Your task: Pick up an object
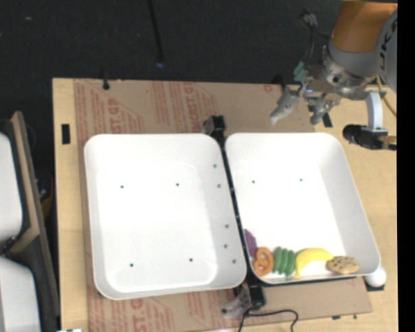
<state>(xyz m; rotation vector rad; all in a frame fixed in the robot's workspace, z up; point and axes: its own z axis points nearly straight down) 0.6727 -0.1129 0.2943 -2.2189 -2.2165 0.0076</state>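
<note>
Several small toys lie along the near edge of the right bin (332,158): a purple piece (250,241), an orange pretzel (263,261), a green ridged piece (284,261), a yellow banana (311,258) and a brown cookie (342,264). My gripper (303,109) hangs above the far edge of that bin, well away from the toys. Its two fingers are spread apart with nothing between them.
The left bin (97,206) sits beside the right one on a cardboard sheet (145,106). A black clamp (214,125) sits at the far junction of the bins, another (252,297) at the near one. White containers (0,185) stand at the far left.
</note>
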